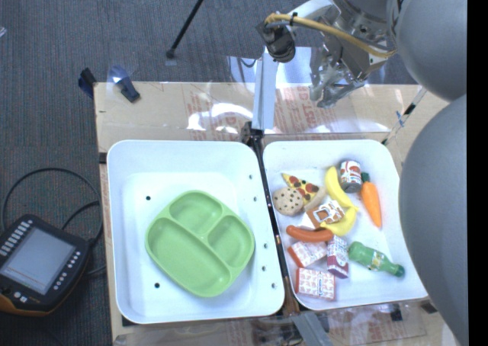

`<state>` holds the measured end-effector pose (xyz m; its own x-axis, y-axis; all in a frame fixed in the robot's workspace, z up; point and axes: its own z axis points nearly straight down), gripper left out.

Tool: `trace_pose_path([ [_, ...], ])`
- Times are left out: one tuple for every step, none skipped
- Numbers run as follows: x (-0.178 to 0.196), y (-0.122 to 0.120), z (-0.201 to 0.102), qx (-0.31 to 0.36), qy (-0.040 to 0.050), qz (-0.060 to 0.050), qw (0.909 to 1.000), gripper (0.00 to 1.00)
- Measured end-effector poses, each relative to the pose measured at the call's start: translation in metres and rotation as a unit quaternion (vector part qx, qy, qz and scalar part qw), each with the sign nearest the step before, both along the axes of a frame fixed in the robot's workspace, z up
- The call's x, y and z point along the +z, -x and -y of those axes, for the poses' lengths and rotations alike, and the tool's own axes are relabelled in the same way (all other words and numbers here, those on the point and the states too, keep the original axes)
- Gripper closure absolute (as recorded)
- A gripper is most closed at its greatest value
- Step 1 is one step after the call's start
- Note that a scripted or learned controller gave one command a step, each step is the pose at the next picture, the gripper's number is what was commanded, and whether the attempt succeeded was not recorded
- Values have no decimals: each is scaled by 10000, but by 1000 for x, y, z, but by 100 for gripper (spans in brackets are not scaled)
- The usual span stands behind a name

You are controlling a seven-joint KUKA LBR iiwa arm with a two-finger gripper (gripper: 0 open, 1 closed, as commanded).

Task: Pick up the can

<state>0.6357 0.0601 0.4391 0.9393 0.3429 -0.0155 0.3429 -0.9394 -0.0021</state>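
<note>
A: Can [350, 174] sits at the far side of the right bin [406, 261], touching the banana [338, 198], carrot [370, 203] just beside it.

B: Gripper [329, 94] hangs above the bench beyond that bin; finger spread: cannot tell; nothing seen held.

A: Advise descending vertically over the can, fingers straddling it clear of banana and carrot.

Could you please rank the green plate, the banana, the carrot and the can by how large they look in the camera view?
1. green plate
2. banana
3. carrot
4. can
</note>
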Motion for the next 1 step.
trace_pose_path([
  [-26,37,-71,-597,7,42,9982,100],
])
